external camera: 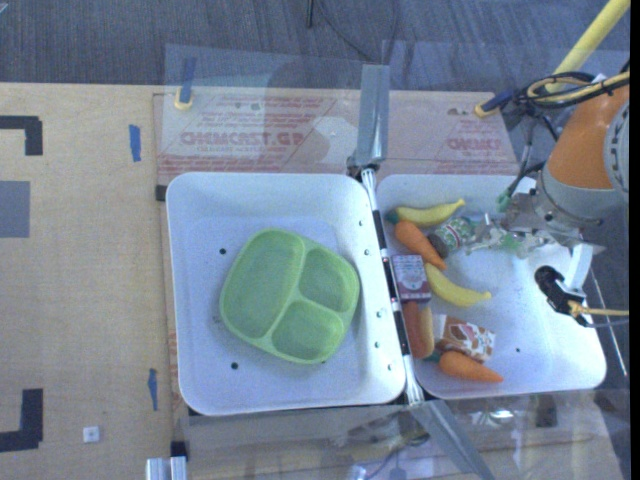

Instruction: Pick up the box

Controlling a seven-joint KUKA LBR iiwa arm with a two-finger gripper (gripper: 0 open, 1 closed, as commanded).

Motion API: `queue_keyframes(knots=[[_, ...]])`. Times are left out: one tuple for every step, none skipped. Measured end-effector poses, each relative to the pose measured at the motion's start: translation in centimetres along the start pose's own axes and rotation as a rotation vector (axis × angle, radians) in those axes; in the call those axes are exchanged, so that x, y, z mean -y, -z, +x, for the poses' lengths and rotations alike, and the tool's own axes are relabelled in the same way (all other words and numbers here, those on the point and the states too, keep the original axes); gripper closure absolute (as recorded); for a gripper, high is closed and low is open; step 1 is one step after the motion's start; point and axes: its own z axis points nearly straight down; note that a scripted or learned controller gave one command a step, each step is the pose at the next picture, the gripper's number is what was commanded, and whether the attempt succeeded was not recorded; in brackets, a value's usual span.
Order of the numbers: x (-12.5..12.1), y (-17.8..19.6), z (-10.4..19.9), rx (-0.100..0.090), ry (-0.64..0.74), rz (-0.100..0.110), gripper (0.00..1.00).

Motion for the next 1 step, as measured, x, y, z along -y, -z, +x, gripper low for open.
queue_keyframes(knots=[[-4.07,-1.95,6.46,0.003,-0.157,-0.006,0.00]])
